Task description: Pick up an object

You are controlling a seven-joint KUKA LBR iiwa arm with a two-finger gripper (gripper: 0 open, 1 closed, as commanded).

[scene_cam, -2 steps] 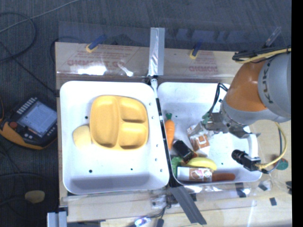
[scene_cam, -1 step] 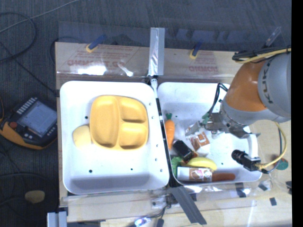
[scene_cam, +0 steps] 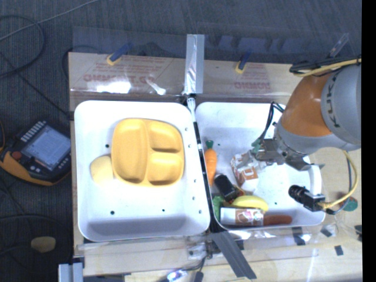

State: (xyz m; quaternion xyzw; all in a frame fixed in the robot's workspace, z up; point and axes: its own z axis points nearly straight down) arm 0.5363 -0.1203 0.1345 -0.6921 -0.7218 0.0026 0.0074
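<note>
Landmark: the right-hand shallow white plastic bin (scene_cam: 294, 113), the one holding the clutter.

Near edge of that bin, going along its front wall: a red-and-white labelled tube-shaped packet (scene_cam: 245, 217) lies flat, long axis parallel to the wall. A dark red sausage-like stick (scene_cam: 278, 219) sits end-on beside it. A yellow banana (scene_cam: 251, 202) lies just behind the packet, touching or nearly so, same left-right axis. A small green item (scene_cam: 217, 202) is wedged at the bin's front-left corner.

Mid bin, toward its left wall: a black cylindrical object (scene_cam: 225, 185), tilted diagonally. Behind it an orange carrot (scene_cam: 210, 162), long axis running front to back along the divider.

Bin centre: a crumpled clear-and-brown snack wrapper (scene_cam: 245, 168). The claw (scene_cam: 262, 155) sits just to its right and slightly behind, at or touching the wrapper's upper edge. Can't tell how far the claw is open, or whether it has anything; the wrist blocks that.

Judgement: wrapper is the likely target. It lies left and a bit forward of the claw, no clear long axis, crumpled, so likely to slip. Banana is the next nearest, further forward.

Far side: the grey arm with orange band (scene_cam: 305, 113) comes in over the bin's right rear.

Left of the landmark: the second white bin (scene_cam: 94, 216) with a yellow compartment tray (scene_cam: 147, 151).
</note>
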